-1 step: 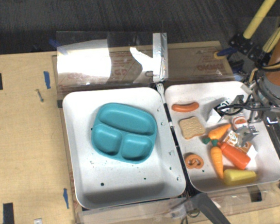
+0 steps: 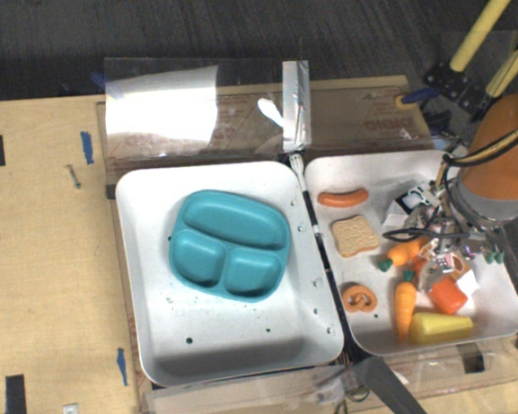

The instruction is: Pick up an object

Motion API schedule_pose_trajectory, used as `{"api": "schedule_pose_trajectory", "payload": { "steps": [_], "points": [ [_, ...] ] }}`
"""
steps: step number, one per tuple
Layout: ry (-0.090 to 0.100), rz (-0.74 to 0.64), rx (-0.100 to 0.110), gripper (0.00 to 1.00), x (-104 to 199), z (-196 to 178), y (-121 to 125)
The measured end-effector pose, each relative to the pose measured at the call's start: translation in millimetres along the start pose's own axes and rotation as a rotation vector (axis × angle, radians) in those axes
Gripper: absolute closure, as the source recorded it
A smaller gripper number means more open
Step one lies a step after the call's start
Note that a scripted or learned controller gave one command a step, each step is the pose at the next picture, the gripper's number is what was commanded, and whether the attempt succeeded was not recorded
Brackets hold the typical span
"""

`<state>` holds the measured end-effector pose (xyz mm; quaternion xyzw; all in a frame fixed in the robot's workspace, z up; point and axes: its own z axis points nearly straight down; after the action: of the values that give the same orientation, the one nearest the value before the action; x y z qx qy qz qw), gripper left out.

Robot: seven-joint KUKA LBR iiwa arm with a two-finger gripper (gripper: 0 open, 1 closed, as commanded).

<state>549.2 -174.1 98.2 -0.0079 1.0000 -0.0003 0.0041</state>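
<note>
Right bin (image 2: 511,310): we are counting a sausage (image 2: 343,198), a cracker (image 2: 355,235), a pretzel (image 2: 358,298), a carrot (image 2: 404,307), a yellow block (image 2: 442,324) and a red-orange piece (image 2: 448,296), all lying close together.

Left bin (image 2: 146,256): we are logging one teal divided plate (image 2: 229,244).

Gripper (image 2: 434,254): we are finding it low amid wires over the cluttered middle of the right bin; how far it is spread, we cannot tell.

Advice: we are favouring one item with free space around it, such as the carrot, approached straight down and centred before closing.
</note>
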Motion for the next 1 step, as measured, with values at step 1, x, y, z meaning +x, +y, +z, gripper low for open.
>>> {"api": "schedule_pose_trajectory", "payload": {
  "steps": [1],
  "points": [
    [-0.005,0.028,0.001,0.00,22.1,9.5,47.9]
  ]
}}
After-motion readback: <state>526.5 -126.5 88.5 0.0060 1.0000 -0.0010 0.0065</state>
